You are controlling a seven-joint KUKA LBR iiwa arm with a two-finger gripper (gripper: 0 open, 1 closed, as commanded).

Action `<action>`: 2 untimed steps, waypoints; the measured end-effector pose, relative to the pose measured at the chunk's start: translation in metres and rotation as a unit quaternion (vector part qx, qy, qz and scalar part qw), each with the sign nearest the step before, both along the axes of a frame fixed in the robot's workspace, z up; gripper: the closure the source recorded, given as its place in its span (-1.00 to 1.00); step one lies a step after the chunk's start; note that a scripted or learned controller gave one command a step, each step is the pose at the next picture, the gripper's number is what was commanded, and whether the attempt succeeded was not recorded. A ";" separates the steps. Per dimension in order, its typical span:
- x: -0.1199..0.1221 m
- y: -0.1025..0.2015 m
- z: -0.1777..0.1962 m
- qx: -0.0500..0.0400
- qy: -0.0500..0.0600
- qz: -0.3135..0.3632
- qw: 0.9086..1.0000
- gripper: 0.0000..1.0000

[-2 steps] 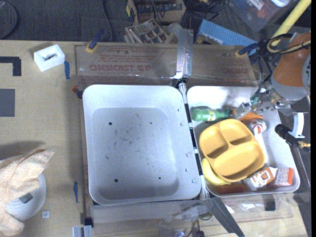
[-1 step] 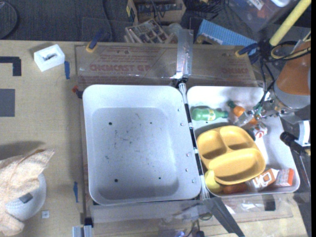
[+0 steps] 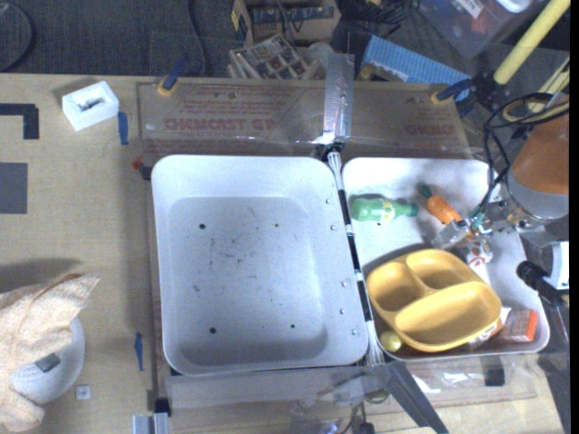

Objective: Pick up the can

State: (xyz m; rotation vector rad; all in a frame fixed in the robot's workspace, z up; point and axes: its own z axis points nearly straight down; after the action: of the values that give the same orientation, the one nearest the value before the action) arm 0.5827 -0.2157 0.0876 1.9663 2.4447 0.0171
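In the right bin [image 3: 398, 172], a small white and red object that may be the can [image 3: 480, 254] lies against the far rim of the yellow divided plate [image 3: 434, 298]; it is too small and too hidden to be sure. The arm comes in from the right, its orange band [image 3: 545, 163] above the wrist. My gripper [image 3: 469, 228] is low in the bin just above that object, beside the orange piece [image 3: 442, 210]. Nothing can be made out in its grasp.
A green bottle [image 3: 376, 209] lies near the right bin's left wall. A reddish box [image 3: 520, 325] sits at that bin's front right corner, and a small yellow-green ball [image 3: 390, 341] under the plate's front edge. The left bin [image 3: 172, 269] stands alongside. A cloth [image 3: 41, 319] lies at the bench's left.
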 end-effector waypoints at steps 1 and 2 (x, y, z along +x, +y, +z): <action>0.000 -0.004 0.009 -0.003 -0.001 -0.001 1.000 1.00; 0.014 0.072 0.076 -0.003 0.005 -0.035 0.999 1.00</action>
State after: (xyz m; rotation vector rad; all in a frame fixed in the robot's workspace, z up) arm 0.5969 -0.1436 0.1637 2.0528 2.3779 -0.0014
